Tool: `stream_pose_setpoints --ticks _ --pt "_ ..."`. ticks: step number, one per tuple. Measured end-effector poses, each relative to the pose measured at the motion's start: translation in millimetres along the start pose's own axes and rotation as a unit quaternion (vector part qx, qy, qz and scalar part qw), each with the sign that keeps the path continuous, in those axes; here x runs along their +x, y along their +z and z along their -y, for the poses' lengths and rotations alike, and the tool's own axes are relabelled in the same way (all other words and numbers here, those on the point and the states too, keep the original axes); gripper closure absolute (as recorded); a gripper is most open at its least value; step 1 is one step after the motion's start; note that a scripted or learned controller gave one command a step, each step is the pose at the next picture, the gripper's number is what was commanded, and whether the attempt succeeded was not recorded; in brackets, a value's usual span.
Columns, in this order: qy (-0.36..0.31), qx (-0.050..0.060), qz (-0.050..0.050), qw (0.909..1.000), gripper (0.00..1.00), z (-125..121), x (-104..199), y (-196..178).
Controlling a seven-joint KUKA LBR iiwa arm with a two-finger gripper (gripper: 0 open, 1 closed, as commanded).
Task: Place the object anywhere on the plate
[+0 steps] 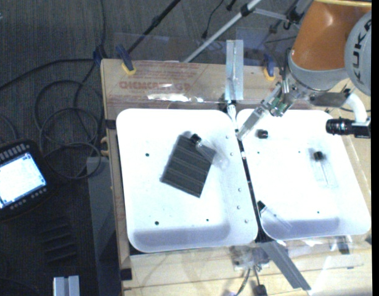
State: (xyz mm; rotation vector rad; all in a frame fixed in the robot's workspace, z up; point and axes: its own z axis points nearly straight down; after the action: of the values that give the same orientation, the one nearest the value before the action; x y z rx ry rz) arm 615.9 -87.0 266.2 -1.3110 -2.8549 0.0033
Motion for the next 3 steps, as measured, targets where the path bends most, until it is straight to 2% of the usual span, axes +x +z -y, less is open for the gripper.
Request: stream_pose_setpoints --ticks 1,2,3 --pt "-0.059 0.0 -0.001 0.9983 0.0 38 56 -31" --pt "-0.266 -0.002 0.0 0.9639 0.0 -24 116 -84" --pt "-0.231 -0.001 0.0 0.973 0.0 16 54 -81"
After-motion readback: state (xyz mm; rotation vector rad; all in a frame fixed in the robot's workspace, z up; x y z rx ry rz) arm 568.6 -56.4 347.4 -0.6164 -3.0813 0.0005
